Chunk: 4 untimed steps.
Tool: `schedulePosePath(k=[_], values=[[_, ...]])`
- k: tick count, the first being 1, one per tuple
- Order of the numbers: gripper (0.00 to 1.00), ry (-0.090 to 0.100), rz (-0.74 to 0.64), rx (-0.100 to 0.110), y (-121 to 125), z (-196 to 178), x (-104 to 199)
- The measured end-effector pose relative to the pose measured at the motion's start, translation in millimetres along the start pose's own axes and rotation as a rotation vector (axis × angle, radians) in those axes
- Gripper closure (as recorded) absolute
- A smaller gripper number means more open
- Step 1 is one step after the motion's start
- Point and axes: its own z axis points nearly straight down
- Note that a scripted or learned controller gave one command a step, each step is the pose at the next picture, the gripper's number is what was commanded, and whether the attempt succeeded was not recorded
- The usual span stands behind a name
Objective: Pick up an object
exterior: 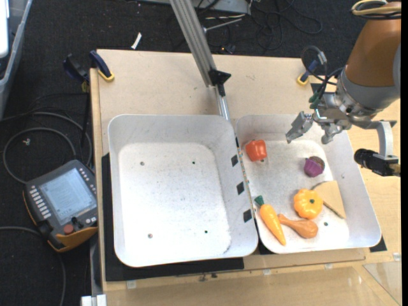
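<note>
Nearest me lay one carrot (pixel 271 224); I counted five more items, labels unreadable. My gripper (pixel 313 131) hung spread, perhaps empty.

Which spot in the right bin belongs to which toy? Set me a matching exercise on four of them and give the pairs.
Things:
1. red plastic pepper
2. small purple round toy
3. orange plastic carrot with green top
4. yellow-orange toy pumpkin

Places:
A. near the bin's front-left corner, lying at a slant
B. by the bin's left wall, toward the back
C. mid-bin, just in front of the purple toy
D. toward the right side, nearest below the hand

Pairs: 1-B, 2-D, 3-A, 4-C
</note>
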Motion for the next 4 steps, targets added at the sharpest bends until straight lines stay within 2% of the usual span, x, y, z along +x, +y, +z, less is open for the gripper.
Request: schedulePosePath(k=[1, 2, 4], values=[[0.00, -0.001, 0.001, -0.003, 0.3, -2.2, -0.2], [0.00, -0.001, 0.004, 0.000, -0.2, 41.4, -1.9], [0.00, 0.000, 0.004, 0.002, -0.6, 158.9, 4.6]])
